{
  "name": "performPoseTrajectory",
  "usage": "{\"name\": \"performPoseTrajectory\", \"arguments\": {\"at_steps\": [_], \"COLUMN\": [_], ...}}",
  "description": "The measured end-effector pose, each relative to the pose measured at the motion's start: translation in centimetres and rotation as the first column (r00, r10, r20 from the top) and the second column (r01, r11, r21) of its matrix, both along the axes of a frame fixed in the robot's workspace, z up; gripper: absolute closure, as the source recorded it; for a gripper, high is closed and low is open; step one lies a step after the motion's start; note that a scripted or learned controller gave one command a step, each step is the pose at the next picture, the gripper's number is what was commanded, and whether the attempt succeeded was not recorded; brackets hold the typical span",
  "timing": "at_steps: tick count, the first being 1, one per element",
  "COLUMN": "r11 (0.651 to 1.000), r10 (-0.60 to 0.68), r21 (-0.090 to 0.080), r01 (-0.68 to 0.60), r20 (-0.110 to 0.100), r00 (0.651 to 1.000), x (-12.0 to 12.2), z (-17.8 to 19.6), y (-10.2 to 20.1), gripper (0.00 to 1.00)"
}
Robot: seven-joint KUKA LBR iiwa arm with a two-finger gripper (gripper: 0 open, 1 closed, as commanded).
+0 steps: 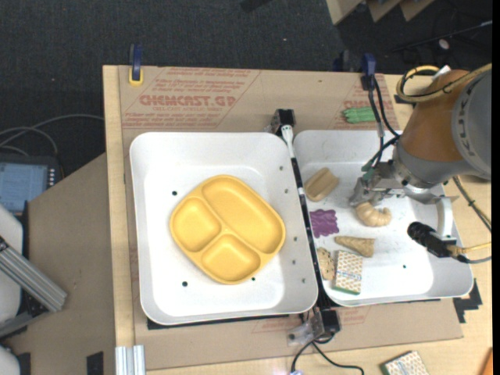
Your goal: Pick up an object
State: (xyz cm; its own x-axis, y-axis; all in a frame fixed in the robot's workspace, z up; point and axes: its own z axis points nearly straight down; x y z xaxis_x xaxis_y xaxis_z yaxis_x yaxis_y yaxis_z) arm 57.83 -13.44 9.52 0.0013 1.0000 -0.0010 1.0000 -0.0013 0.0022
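1. Well left of the gripper, in the left bin: yellow plate. Probably stiff and too broad to pinch, so a poor pick.
2. Left of the gripper, in the right bin: tan bun. Looks light and chunky.
3. Down and left of the gripper: purple piece. Lies flat and looks limp, likely hard to get under.
4. Further down and left of the gripper, near the bin's front wall: patterned cracker. Thin and flat, likely to slip.
5. Below the gripper, slightly left: tan wedge. Tapered sides, apt to squirt out of a pinch.
6. Just below the gripper, closest of all: pale croissant, the likely target. No telling whether touched. Judged light, curved and rounded, perhaps slightly soft. Best taken across the thick middle, not at the tapering horns, and squeezed gently.
7. Gripper itself: low over the right bin, pointing down. Cannot tell whether apart or together, and nothing seen clamped in it.
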Motion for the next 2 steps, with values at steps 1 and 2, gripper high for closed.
{"name": "performPoseTrajectory", "arguments": {"at_steps": [1,2], "r11": [1.0,1.0], "r10": [0.01,0.003], "r21": [0.001,0.002], "r01": [-0.01,-0.003], "r20": [0.012,-0.007], "r00": [1.0,1.0], "x": [6.3,1.6], "z": [9.6,9.8], "y": [7.2,12.0], "gripper": [1.0,1.0]}}
